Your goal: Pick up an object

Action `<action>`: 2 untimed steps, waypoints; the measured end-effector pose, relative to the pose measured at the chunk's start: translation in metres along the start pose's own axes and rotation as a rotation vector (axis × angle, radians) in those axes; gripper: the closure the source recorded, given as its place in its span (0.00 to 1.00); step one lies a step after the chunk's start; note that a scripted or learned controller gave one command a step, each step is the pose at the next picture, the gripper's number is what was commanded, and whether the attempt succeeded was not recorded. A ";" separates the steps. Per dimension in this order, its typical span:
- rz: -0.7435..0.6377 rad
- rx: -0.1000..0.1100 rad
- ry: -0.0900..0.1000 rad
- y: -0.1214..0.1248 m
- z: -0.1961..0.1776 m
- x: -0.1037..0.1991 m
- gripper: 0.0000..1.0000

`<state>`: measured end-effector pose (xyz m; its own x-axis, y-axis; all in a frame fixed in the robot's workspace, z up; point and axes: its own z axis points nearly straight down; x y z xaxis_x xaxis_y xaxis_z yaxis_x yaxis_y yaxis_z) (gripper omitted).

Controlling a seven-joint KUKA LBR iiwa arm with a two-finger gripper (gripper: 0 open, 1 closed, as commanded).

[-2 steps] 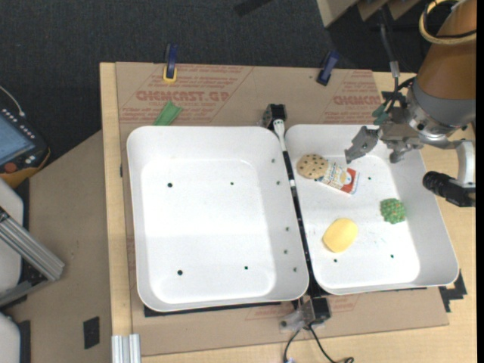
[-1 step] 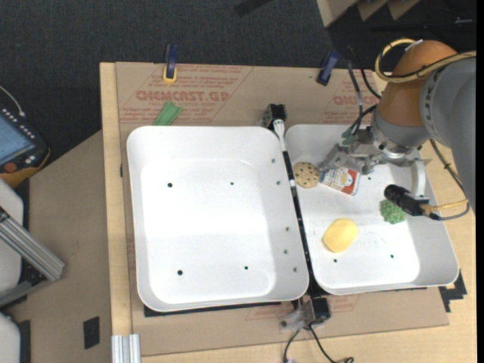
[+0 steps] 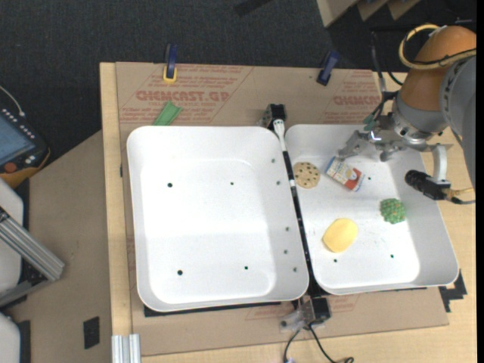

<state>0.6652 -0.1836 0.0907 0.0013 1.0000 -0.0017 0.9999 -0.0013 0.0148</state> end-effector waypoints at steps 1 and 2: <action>0.000 -0.001 -0.001 -0.023 -0.002 0.002 0.00; 0.001 -0.003 -0.003 -0.036 -0.002 0.007 0.00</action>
<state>0.6296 -0.1769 0.0922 0.0022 1.0000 -0.0045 0.9998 -0.0021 0.0174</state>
